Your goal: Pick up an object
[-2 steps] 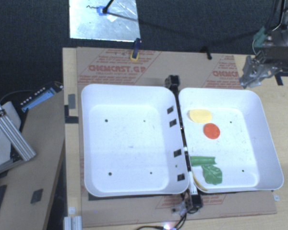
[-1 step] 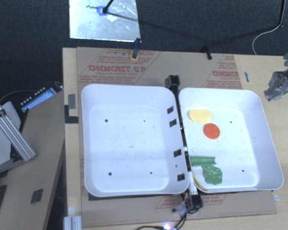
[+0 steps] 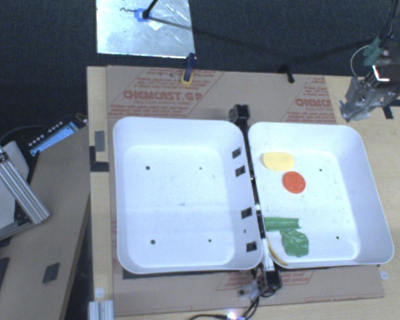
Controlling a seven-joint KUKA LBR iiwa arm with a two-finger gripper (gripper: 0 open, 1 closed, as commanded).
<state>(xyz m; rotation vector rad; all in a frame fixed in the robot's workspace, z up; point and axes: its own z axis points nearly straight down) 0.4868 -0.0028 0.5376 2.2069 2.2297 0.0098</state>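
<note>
The pincer (image 3: 357, 109) hangs at the upper right, above the far corner of the right bin (image 3: 370, 179) and outside its rim, well apart from anything it could take; whether it is wide or narrow I cannot tell, since it is small and blurred there, and nothing is visible in it. That high, off-to-the-side spot reads as a waiting pose that leaves the bins unobstructed to the overhead camera, so the pick itself looks not yet begun. The two white bins sit side by side on the surface (image 3: 207, 89), joined along the middle by a dark hinge strip, which would keep them from sliding when the arm presses down. The left bin (image 3: 130, 142) shows just its bare floor with a few small dark dots. All the candidates lie in the right bin, toward its left half: one pale yellow oval piece (image 3: 278, 161) near the top, one orange-red disc (image 3: 294, 182) just below and beside it, and one green piece (image 3: 290, 235) near the bottom, apparently resting on a pale yellowish edge. That makes three objects, one of each colour, each lying flat and apart enough for a descent from above.
</note>
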